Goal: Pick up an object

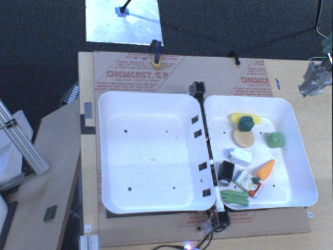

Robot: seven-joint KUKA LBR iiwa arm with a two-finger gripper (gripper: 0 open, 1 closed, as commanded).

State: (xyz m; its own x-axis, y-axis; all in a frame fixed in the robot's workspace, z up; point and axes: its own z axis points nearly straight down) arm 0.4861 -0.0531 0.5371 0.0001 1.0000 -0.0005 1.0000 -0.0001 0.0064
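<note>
Gripper [314, 80] sits at the 3 o'clock edge of the camera view, slightly toward 2 o'clock, raised, grey metal end partly cut off by the edge.

Two bins are set side by side on the bench [171, 69], and all the objects are gathered in the right bin [296, 139], the left bin [151, 155] lying beside it. Taking the disc [243, 138] as the landmark, the banana [234, 117] and the ball [245, 122] are found just behind it, the pepper [276, 139] to its right, and the block [241, 155] just in front of it. Further in front of the disc are placed the carrot [265, 169], the box [226, 172], the carton [244, 180] and, nearest the front wall, the pod [234, 197].
</note>
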